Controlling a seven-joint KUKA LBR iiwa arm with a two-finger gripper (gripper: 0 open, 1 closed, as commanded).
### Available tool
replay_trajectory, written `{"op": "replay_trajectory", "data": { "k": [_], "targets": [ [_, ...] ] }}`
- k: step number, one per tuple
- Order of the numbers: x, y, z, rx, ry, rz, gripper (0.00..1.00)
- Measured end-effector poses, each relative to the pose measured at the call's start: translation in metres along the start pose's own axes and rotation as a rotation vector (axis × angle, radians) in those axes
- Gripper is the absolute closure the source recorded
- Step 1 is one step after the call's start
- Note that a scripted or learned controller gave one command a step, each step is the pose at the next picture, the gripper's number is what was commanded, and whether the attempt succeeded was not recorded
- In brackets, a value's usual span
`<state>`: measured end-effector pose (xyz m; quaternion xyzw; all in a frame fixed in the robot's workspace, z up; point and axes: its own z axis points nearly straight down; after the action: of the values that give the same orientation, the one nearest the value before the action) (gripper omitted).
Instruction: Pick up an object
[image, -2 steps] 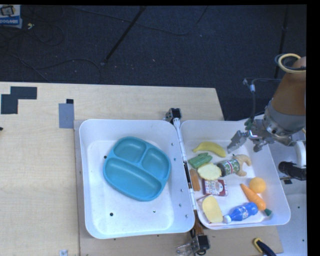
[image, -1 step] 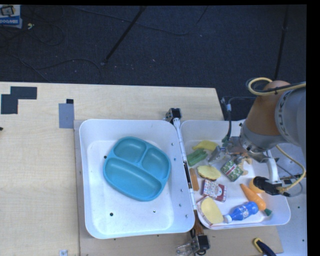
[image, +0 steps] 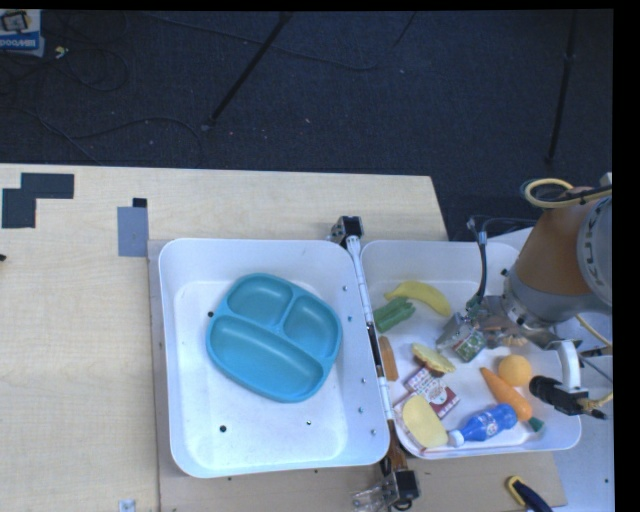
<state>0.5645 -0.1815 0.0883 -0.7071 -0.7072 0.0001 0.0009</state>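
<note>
Recorded well to the left of the pincer: left bin, with a blue divided plate lying flat in it. Recorded around the pincer: right bin, touching the left bin along one wall. Noted above and to the right of the pincer: grey arm with its orange band, reaching down into the right bin.

Found the pincer low over the middle of the right bin, against a small greenish item; could not tell its state, spread or pressed together, nor whether anything was pinched.

Found near the pincer, up and to its left: banana, long axis sloping down toward the pincer. Found farther left, near the shared wall: green stick, long axis rising to the right. Found below the pincer: blue bottle, long axis almost level, white cap pointing left. Found below and to the right: carrot, long axis slanting down to the right, touching an orange ball. Found just below and left: yellow slice.
</note>
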Motion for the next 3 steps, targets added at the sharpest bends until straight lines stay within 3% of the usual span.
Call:
{"op": "replay_trajectory", "data": {
  "k": [1,2,3],
  "targets": [
    [0.000,0.001,-0.011,0.000,0.002,0.001,1.00],
    [0.070,0.053,-0.076,0.001,0.000,-0.001,1.00],
    [0.113,0.018,-0.109,0.003,0.000,-0.001,1.00]
  ]
}}
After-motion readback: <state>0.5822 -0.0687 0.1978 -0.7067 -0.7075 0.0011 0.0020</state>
